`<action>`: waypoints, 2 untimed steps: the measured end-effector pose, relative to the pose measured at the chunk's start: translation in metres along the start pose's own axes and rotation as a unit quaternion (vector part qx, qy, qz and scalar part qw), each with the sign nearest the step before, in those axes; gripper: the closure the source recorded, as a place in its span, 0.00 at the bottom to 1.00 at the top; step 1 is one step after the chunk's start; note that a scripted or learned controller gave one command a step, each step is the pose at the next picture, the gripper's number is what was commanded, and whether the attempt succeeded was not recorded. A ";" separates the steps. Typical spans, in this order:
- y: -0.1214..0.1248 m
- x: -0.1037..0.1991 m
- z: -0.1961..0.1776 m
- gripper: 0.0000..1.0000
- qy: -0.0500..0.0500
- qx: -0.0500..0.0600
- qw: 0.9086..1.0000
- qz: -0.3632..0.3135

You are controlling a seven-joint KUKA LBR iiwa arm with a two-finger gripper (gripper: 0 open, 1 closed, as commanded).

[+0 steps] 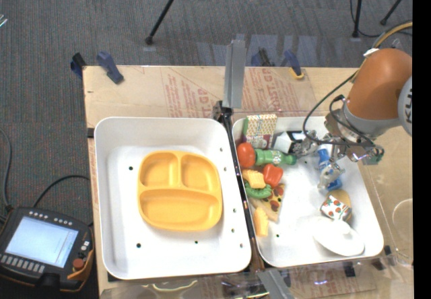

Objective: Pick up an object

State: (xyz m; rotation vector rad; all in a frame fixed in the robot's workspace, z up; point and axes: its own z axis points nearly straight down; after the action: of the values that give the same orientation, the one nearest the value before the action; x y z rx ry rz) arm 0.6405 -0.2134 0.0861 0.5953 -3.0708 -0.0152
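Note:
The right bin (306,258) holds a heap of toy food along its left wall: a red tomato (245,154), a green bottle (273,157), a red pepper (272,174), a yellow corn piece (254,178) and a yellow wedge (261,222). A patterned box (260,129) stands at the bin's far left corner. My gripper (329,171) hangs low over the right half of this bin, below the orange wrist band (381,89). Small blue parts (324,155) show at the gripper; whether they belong to it or to an object is unclear. A spotted cube (335,208) lies just in front of it.
A white dish (341,239) lies at the right bin's near right corner. The left bin (114,156) holds a yellow divided plate (180,190). A teach pendant (44,244) sits on the floor at the lower left. Tripod legs stand behind the bench.

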 end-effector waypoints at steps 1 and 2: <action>-0.001 -0.003 -0.012 1.00 -0.008 0.004 1.000 0.001; -0.001 -0.001 -0.011 0.00 -0.003 0.002 1.000 0.001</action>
State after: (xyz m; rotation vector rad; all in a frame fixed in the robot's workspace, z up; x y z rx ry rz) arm 0.6419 -0.2143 0.0971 0.5944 -3.0770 -0.0094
